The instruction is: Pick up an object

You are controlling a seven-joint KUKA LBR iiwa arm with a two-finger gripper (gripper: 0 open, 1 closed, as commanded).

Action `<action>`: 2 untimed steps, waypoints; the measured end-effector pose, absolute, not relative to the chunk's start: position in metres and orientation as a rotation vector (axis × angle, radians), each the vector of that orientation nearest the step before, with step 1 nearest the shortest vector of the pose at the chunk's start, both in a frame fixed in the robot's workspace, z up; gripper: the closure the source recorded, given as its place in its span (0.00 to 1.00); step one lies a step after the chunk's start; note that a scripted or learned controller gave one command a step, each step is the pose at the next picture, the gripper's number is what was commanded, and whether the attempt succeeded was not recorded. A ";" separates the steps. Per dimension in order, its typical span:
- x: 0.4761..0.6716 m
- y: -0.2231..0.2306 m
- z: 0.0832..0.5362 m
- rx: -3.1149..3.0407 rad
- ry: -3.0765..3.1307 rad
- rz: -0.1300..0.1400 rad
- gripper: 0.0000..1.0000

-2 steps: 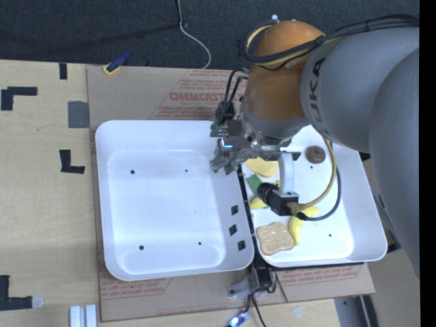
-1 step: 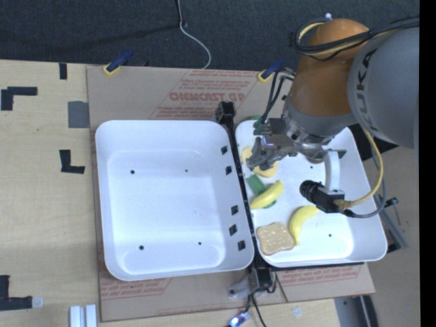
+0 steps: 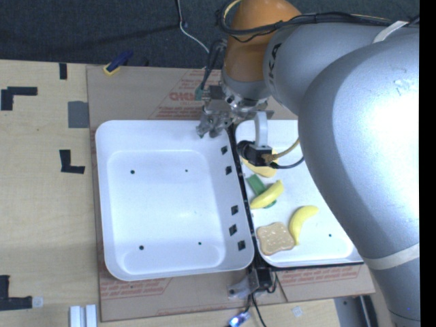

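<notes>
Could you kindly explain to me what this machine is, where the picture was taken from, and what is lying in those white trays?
It is a grey robot arm with an orange band, seen by one fixed camera looking down at a slant. The arm reaches in from the right. Its grasping tool hangs over the far rim of the left bin; whether it holds anything cannot be told. The right bin holds two yellow bananas, a slice of toast, a green piece and another yellow item.
</notes>
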State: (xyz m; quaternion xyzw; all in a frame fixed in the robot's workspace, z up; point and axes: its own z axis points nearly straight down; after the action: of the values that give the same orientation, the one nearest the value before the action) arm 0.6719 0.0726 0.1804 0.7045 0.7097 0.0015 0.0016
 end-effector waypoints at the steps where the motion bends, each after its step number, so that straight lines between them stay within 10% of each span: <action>1: 0.670 0.136 0.330 2.206 2.227 0.023 1.00; 2: 0.667 0.192 0.525 2.207 2.223 0.026 1.00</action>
State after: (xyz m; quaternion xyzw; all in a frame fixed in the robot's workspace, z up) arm 0.6674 0.1919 0.5250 0.7045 0.7096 0.0084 0.0043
